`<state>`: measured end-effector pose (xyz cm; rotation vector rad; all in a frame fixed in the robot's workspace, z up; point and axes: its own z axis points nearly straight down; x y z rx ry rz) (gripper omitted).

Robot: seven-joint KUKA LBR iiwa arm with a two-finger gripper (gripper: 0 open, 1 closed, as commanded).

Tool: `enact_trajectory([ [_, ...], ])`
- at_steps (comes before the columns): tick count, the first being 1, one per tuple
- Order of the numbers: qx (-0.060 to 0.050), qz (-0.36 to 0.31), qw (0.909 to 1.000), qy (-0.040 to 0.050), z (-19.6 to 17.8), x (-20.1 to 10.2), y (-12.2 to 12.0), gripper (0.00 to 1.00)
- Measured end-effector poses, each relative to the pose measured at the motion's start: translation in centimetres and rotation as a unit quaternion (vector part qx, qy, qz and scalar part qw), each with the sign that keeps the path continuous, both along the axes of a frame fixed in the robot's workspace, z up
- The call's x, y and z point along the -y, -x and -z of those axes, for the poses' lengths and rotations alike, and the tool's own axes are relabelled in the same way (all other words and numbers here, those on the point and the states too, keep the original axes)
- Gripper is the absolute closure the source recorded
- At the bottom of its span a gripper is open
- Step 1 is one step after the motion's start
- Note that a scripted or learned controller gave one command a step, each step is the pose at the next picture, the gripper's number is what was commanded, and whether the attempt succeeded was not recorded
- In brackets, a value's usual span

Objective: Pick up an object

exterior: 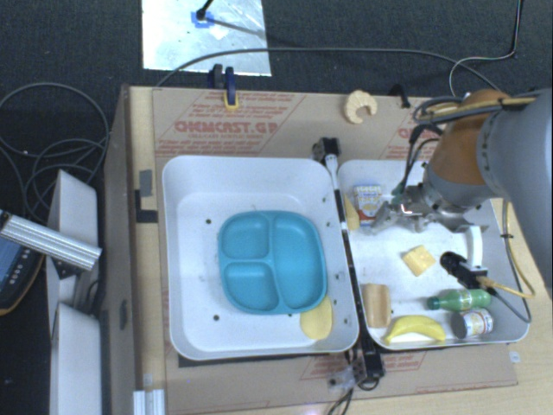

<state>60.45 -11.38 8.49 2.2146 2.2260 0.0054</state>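
Observation:
My gripper [390,214] hangs low over the upper left part of the right bin [492,232], with the grey arm and its orange band behind it to the right. A small white carton with red and blue print [367,202] stands right beside the gripper's left side; whether they touch I cannot tell. Below the gripper lies a yellow cheese block [418,259]. Along the bin's front edge rest a tan bread piece [377,303], a banana [413,328], a green bottle [458,300] and a small can [476,323].
The left bin [190,188] holds a blue divided plate [271,261] and a yellow slice [317,321] at its front right corner. A croissant-shaped toy [360,105] lies on the cardboard behind the bins. Cables run along the back.

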Motion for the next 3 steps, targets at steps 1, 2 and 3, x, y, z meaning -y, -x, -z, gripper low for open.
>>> enact_trajectory([
  [1,-0.002,0.002,1.0000,0.0011,0.1,2.1,4.1,0.00],
  [2,-0.001,0.002,1.0000,0.0008,0.1,1.8,6.1,0.00],
  [3,-0.002,0.002,1.0000,0.0007,0.1,2.3,8.3,0.00],
])
